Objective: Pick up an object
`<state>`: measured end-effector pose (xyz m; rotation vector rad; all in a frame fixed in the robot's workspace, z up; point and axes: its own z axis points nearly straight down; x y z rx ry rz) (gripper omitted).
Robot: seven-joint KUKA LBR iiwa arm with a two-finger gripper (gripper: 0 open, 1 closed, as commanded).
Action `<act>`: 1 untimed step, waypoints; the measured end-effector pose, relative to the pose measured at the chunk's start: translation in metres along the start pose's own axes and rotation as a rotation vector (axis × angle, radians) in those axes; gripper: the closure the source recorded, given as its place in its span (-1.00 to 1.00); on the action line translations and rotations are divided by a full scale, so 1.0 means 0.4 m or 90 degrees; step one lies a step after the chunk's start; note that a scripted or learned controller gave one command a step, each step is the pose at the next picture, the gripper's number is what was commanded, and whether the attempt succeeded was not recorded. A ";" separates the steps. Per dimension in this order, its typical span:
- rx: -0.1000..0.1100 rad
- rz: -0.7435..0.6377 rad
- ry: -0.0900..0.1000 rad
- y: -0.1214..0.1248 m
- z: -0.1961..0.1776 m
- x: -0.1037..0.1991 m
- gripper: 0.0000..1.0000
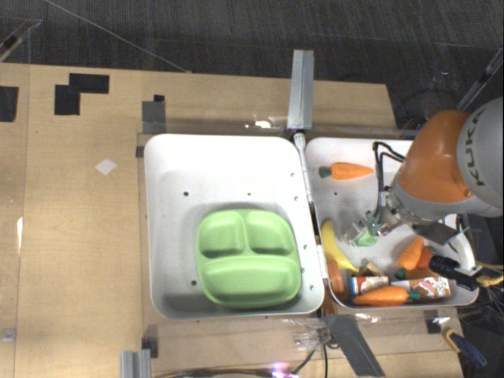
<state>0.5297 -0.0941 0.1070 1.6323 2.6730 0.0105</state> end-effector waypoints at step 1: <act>0.003 -0.180 0.001 -0.001 -0.044 -0.017 1.00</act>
